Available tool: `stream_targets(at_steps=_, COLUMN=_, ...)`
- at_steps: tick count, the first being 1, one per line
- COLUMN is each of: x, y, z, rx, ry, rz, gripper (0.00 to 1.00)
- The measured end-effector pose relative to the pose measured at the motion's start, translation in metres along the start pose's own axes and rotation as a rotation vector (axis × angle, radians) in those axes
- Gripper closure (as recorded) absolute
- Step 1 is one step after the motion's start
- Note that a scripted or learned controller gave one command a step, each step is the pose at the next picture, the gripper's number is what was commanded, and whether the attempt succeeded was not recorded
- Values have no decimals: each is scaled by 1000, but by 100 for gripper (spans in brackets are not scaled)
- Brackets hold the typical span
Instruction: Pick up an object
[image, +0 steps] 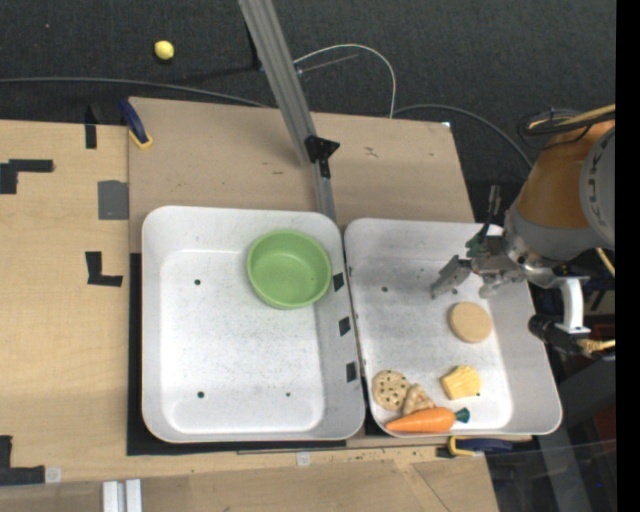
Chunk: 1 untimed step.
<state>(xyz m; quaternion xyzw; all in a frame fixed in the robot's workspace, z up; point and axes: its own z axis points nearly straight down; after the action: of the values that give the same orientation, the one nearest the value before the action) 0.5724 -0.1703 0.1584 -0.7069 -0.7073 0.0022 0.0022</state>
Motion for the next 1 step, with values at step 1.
stream_targets(at_steps=1, x=6, y=6, z=59, rx=-8, ry=-3, rz=-2, gripper=0)
